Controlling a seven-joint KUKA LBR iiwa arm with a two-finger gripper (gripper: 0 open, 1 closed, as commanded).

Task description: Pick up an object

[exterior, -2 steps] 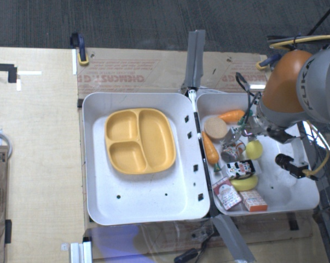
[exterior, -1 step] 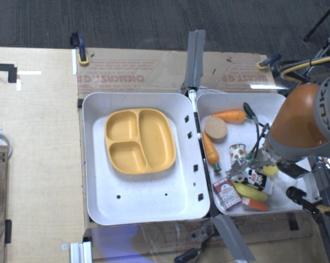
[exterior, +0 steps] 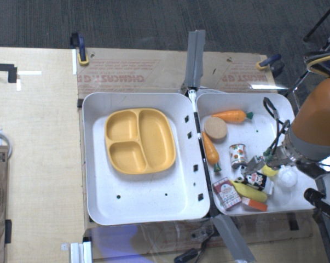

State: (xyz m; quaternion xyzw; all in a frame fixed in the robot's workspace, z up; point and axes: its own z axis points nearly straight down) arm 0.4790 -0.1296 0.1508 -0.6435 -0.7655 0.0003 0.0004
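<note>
Camera view: grey arm w/ orange band comes in from right edge of frame, its two-finger gripper low over the right white bin, lower-right part. Can't tell whether it's released or clenched — the tip is lost in clutter, and nothing shows as held.

Objs in that bin: long orange toy carrot lying across the top; round tan disc, maybe a bun or cookie, just below it; second orange carrot along the bin's left wall, angled down; small red-and-white printed can near centre, upright. Lower down, a tight pile: yellow banana-like piece, red-white printed packet and small black-and-white printed box, all touching or overlapping.

Gripper sits right at the top of that pile, beside the box, so prob. target is the box or the banana piece. Crowding there means a risky grasp; neighbours could get nudged.

Left white bin holds a yellow three-compartment plastic plate, flat, upper centre of the bin, well apart from the arm.
</note>
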